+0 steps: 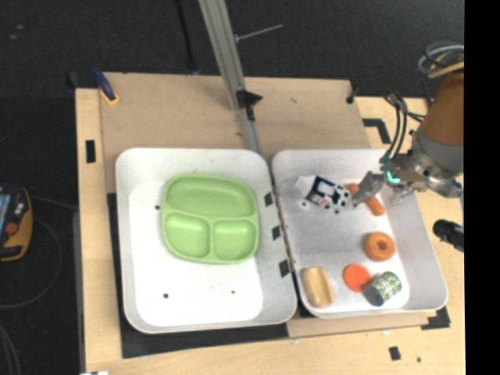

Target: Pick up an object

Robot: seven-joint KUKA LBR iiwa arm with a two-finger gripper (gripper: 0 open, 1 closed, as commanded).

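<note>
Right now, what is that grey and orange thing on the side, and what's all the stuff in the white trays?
That grey and orange thing is a robot arm. It reaches in from the right of the picture, and a camera above the bench takes the picture looking down. At the arm's end is its claw, which it uses to pick things up. The claw hangs over the right tray, close to a small orange piece; I can't tell if it grips anything. That tray also has a black and white toy, an orange ring, a tan block, an orange-red round thing and a green can. The left tray holds a green plate with three sections.
</note>
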